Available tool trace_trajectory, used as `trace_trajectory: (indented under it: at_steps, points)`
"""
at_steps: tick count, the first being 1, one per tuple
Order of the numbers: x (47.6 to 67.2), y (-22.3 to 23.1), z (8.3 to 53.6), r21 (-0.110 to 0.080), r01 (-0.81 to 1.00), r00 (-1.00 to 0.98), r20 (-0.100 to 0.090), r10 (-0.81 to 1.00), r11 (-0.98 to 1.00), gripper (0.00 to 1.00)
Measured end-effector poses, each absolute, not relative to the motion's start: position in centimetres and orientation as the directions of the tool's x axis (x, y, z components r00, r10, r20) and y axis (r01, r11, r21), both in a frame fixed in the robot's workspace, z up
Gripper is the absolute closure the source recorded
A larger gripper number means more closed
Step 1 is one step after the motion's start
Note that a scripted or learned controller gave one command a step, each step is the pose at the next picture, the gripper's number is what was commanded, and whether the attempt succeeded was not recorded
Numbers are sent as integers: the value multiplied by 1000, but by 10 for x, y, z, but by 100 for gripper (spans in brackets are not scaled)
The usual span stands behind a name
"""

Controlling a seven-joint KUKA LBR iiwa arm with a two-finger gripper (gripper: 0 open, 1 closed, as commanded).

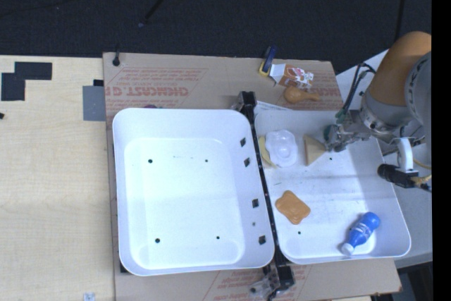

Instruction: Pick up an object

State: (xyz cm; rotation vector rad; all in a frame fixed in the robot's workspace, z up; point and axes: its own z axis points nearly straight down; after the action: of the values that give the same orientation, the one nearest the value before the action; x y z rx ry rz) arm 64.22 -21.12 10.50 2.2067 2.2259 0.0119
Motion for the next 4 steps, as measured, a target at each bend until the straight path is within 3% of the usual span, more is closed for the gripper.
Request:
trace_trajectory:
  at_steps: [1, 2, 4]
  points:
    - [646, -215, 259, 12, 1000, -1, -4, 1000, 1, 100]
    - [645, -215, 378, 12, 1000, -1, -4, 1000, 1, 100]
    - [644, -205, 491, 4, 1000, -1, -1, 1000, 1, 100]
